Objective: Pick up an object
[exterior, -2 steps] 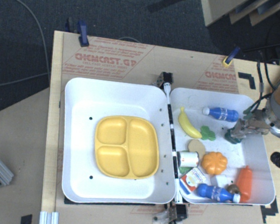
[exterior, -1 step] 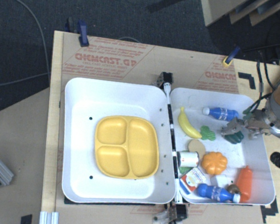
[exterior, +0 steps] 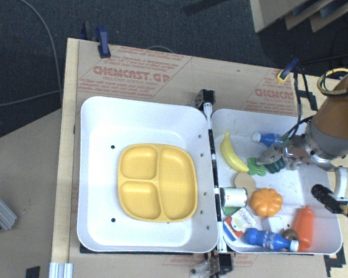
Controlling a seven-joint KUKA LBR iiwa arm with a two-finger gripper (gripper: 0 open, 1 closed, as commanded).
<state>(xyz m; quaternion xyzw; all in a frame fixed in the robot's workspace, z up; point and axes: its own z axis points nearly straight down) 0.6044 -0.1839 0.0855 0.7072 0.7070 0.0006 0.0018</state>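
Where the gripper (exterior: 273, 159) hovers, finger state unclear, one banana (exterior: 233, 154) lies just beside it.
Its long axis runs diagonally, its tip pointing toward the single orange pumpkin (exterior: 266, 202).

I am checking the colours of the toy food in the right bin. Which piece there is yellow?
The banana, lying beside the bin's left wall. The round pumpkin is orange, and the carrot is orange-red.

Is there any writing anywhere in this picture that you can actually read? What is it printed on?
"CHEMCAST GP" in red, printed on the brown board under the bins, at its upper left.
The same red print repeats at the board's upper right, too cut off to read whole.
Smaller red lines around both prints: too blurred to read.
Label on the small packet in the right bin: too small to read.
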